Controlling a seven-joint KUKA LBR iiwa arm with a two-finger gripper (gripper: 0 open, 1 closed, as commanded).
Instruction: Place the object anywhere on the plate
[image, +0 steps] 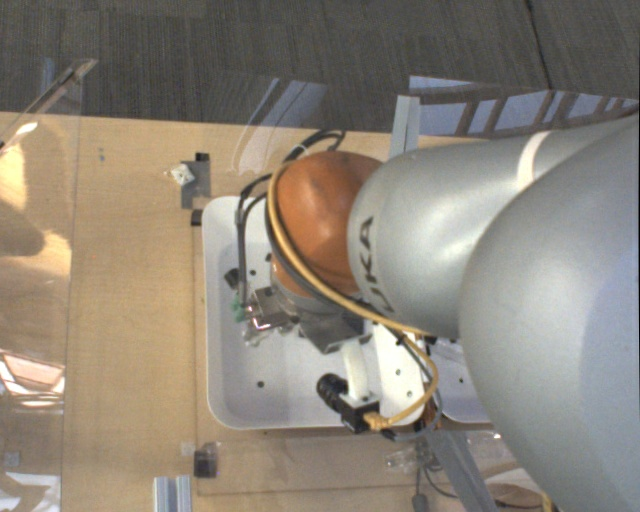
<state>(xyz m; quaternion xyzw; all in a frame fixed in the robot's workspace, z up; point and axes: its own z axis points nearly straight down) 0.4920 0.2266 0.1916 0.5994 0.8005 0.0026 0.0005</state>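
Observation:
My arm (480, 260) reaches in from the right and hangs low over the left white bin (222, 385), covering most of it. The orange band (315, 225) sits above the wrist, and the gripper (255, 315) points down toward the bin's left part. A small green bit (238, 312) shows at the gripper's left edge, close to the bin floor; I cannot tell what it is or whether it is held. The arm hides the middle and right of the bin.
A black cable (243, 215) and a yellow one (300, 280) loop around the wrist. Black clamps stand on the wooden bench at the bin's far-left corner (197, 185) and near-left corner (204, 460). A corner of the right bin (462, 405) peeks out under the arm.

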